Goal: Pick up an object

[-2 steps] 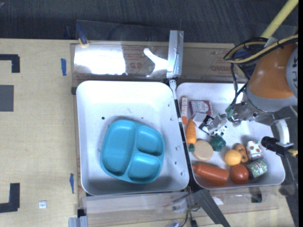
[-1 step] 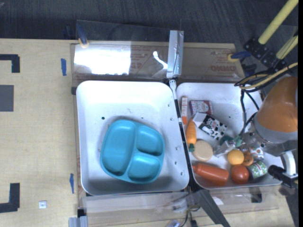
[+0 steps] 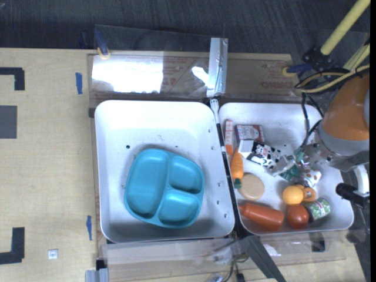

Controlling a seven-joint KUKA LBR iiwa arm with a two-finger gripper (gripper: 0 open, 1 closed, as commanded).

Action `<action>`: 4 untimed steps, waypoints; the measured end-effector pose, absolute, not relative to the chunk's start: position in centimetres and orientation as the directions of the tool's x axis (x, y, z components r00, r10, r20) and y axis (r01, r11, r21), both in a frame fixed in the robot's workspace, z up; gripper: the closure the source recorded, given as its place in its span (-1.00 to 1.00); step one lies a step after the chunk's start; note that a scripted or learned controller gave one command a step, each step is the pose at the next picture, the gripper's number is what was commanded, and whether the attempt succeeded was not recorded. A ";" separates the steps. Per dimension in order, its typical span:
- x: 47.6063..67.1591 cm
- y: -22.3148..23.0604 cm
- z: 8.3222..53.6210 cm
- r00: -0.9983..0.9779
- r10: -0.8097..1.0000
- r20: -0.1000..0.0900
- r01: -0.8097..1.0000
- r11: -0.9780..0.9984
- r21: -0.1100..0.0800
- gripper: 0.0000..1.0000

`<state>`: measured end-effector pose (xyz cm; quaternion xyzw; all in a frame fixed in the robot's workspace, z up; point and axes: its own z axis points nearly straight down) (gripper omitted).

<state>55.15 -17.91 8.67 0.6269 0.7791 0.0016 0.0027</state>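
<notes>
Here, you'll find the gripper point(image 3: 296, 163) low in the right bin point(image 3: 276, 111), down among the toys toward the bin's right side, with the grey arm and its orange band point(image 3: 346, 116) rising behind it to the right. You can't tell from this slant how far its jaws are parted or whether anything sits between them; the clutter there hides them. Its placement suggests it's working the crowded corner, where targets are thickest. Just below it lies the orange ball point(image 3: 292, 194), with the red tomato point(image 3: 298, 215) and a green-labelled can point(image 3: 319, 208) a little further down. To its left rest the black-and-white cow toy point(image 3: 261, 153), the tan disc point(image 3: 252, 185) and the carrot point(image 3: 236, 166); the red sausage point(image 3: 261, 214) lies along the near wall. The left bin point(image 3: 117, 122) holds a blue divided plate point(image 3: 164, 187), well apart.
</notes>
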 end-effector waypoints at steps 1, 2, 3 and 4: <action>61.4 -20.6 8.7 -0.172 0.985 0.008 0.985 0.171 0.006 -1.00; 61.6 -20.8 9.9 -0.173 0.985 -0.001 0.985 0.173 0.011 1.00; 58.0 -22.4 12.1 -0.147 0.989 -0.001 0.989 0.147 0.001 1.00; 58.1 -21.9 11.9 -0.153 0.988 0.007 0.988 0.153 0.000 -1.00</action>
